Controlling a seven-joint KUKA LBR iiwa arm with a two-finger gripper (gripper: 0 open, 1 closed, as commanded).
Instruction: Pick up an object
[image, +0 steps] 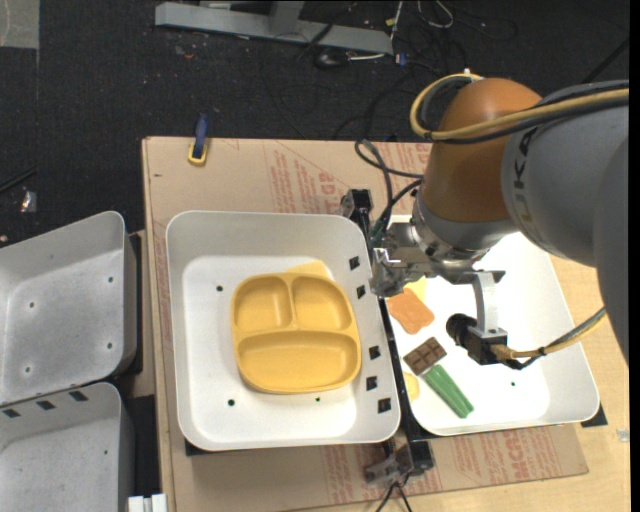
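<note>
Gripper (392, 272): hangs below the orange-banded wrist, over the left wall of the right bin (545, 330), at the seam between the two bins. Open or shut: cannot tell, as the wrist covers it. Nothing is seen held.

Right bin, contents:
- Orange flat piece (411, 310), just below the gripper by the bin's left wall. Long axis slants from upper left to lower right.
- Pale yellow piece (415, 289), touching the orange piece's upper edge and partly hidden by the arm.
- Brown gridded block (424, 355), like a small chocolate bar, lying flat just below the orange piece. Long axis runs from lower left to upper right.
- Green cylinder (447, 390), lying on its side just beside the brown block. It points from upper left to lower right, toward the bin's near edge.
- Yellow scrap (410, 387), against the left wall, beside the cylinder's upper end.

Left bin (200, 300), contents:
- Yellow divided plate (296, 332), lying flat at the centre, with two small compartments on the far side and one long compartment on the near side.
</note>
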